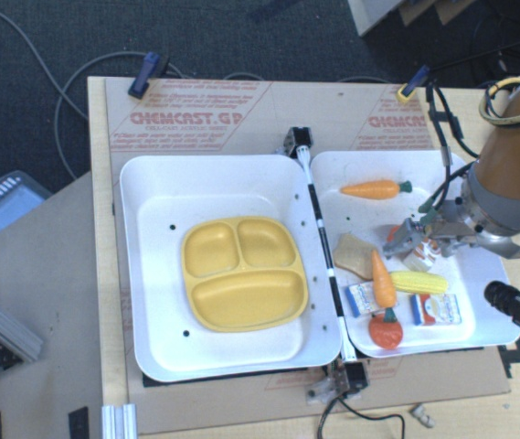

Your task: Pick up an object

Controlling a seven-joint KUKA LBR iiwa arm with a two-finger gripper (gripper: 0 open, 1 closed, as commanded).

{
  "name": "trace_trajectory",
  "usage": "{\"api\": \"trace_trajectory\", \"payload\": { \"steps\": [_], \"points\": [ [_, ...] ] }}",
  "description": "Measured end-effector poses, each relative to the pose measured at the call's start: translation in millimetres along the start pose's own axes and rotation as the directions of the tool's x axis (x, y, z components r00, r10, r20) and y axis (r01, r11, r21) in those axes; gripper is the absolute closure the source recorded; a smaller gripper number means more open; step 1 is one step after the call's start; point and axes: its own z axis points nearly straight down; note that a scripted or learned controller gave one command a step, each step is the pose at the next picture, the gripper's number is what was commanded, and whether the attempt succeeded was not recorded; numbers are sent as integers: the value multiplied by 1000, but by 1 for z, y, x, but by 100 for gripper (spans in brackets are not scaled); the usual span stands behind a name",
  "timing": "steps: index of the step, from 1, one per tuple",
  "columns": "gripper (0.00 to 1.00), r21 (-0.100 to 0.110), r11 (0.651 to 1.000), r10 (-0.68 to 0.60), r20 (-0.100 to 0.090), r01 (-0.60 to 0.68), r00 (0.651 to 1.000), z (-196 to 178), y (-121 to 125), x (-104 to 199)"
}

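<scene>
The right bin [333, 167] holds several toy foods. A carrot [370, 189] lies near its far edge. A second carrot [383, 281] lies at the middle, touching a tan bread slice [355, 256] and a yellow corn cob [419, 283]. A red tomato [386, 331] sits at the front, with a blue-and-white packet [361, 298] and another packet [436, 310] beside it. My gripper [409, 237] hangs low over the middle of this bin, just behind the corn and to the right of the bread. Nothing shows between its tips.
The left bin [141, 190] holds a yellow divided plate [241, 273]. A black clamp [298, 139] sits at the far end of the seam between the bins. The grey and orange arm [506, 172] covers the right bin's right side.
</scene>
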Motion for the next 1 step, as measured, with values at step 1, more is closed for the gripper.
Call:
{"api": "trace_trajectory", "payload": {
  "steps": [1],
  "points": [
    [0,1,1000,1,0,-1,1000,79,-20,8]
  ]
}}
